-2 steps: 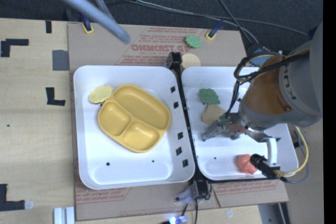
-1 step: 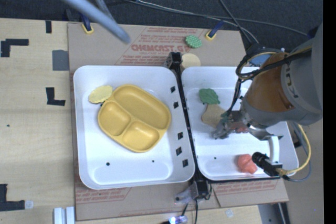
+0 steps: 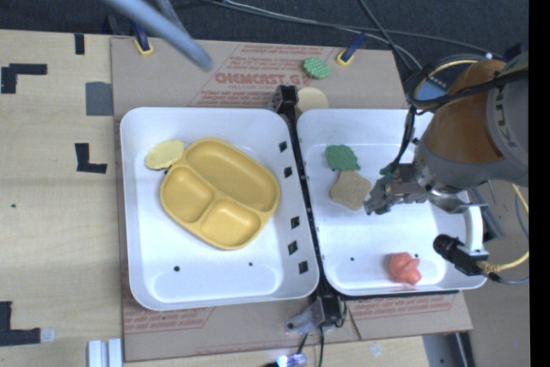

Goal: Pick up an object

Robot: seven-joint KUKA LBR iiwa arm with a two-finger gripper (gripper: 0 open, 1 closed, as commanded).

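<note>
Cardboard sheeting with red print covers the bench under both bins, the widest surface in sight. On it, the left white bin sits directly left of the black divider, the landmark running down the middle between the two bins; the right white bin touches the divider's other side. The arm, grey with an orange band, comes in from the far right of the divider and hangs over the right bin's right half. A yellow divided tray lies tilted in the left bin, just left of the divider, with a pale yellow ridged piece touching its upper left corner, further from the divider.

Right of the divider, near it and about halfway down its length, a tan block rests on the bin floor, and a green leafy piece lies just above it, touching or nearly touching. The gripper sits at the tan block's right edge, away from the divider; its dark tips are too blurred together to tell whether they are spread or pressed, and nothing can be seen between them. A pink-red object lies well to the divider's lower right, near the bin's front wall. Above the divider's top end, on the cardboard, sit a small green dotted piece and a pale round disc.
</note>
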